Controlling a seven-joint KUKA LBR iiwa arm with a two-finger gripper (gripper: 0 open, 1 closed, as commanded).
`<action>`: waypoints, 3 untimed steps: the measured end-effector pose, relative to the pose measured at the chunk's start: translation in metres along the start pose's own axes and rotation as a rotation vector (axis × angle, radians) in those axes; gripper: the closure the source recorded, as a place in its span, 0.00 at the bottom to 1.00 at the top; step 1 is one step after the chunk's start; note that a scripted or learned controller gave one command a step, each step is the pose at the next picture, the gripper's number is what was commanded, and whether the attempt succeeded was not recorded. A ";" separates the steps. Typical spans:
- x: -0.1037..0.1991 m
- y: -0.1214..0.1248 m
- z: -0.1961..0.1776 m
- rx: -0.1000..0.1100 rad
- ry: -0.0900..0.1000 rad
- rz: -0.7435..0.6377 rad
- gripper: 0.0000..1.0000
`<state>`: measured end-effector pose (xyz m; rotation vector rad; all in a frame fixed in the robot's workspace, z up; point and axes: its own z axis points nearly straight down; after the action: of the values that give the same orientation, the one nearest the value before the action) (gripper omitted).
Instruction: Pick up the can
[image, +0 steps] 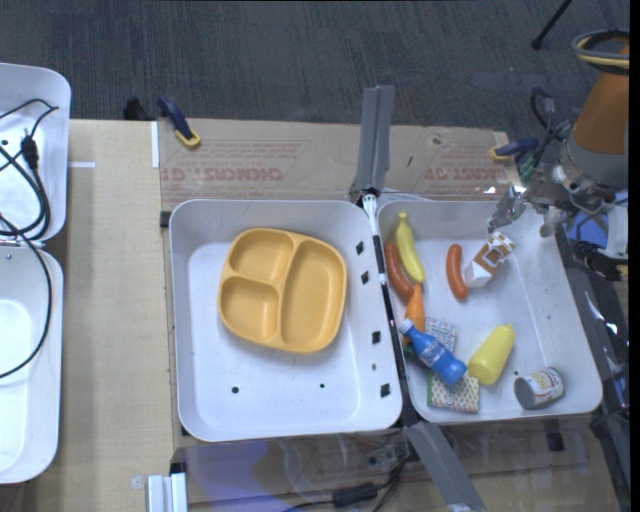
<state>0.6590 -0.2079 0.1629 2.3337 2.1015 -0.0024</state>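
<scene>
Camera view | left bin (200, 330): yellow tray (283, 290) | right bin (570, 300): can (539, 387), banana (408, 250) | end effector (512, 208): grip unclear

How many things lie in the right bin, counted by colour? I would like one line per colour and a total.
Yellow: 2, the curved yellow toy banana and the yellow plastic bottle
Orange or red: 3, two sausages and one carrot
Blue: 1, the bottle
White and brown: 1, the carton
Grey: 1, the metal can
Mixed: 2, flat packets
Total: 10
</scene>
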 end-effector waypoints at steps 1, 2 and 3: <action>0.021 -0.001 0.069 -0.003 0.000 0.038 0.00; 0.021 -0.001 0.060 -0.003 -0.002 0.035 1.00; 0.044 -0.004 -0.019 -0.001 0.000 -0.108 1.00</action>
<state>0.6592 -0.1639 0.1814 2.2167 2.2234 -0.0017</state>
